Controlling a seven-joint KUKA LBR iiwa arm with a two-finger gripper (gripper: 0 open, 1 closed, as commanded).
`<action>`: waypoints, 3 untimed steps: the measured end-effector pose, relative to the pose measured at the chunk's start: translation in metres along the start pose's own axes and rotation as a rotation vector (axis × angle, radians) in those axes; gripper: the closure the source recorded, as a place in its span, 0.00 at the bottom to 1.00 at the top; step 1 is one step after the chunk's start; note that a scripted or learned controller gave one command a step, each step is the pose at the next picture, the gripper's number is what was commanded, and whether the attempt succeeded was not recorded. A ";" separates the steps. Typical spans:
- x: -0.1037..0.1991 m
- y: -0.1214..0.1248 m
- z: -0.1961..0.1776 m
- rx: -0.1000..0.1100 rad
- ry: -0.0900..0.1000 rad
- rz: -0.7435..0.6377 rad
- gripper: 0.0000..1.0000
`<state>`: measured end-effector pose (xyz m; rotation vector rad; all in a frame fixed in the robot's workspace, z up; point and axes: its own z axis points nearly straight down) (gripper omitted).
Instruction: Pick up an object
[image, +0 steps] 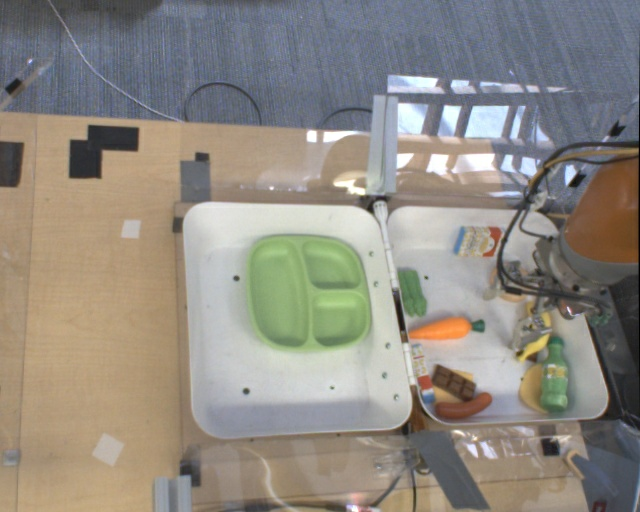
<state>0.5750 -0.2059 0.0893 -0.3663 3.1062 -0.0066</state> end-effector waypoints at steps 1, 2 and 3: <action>-0.007 0.000 -0.016 0.008 -0.018 -0.007 1.00; -0.006 0.000 -0.015 0.007 -0.017 -0.008 0.00; 0.021 0.006 -0.001 0.002 -0.003 -0.174 0.00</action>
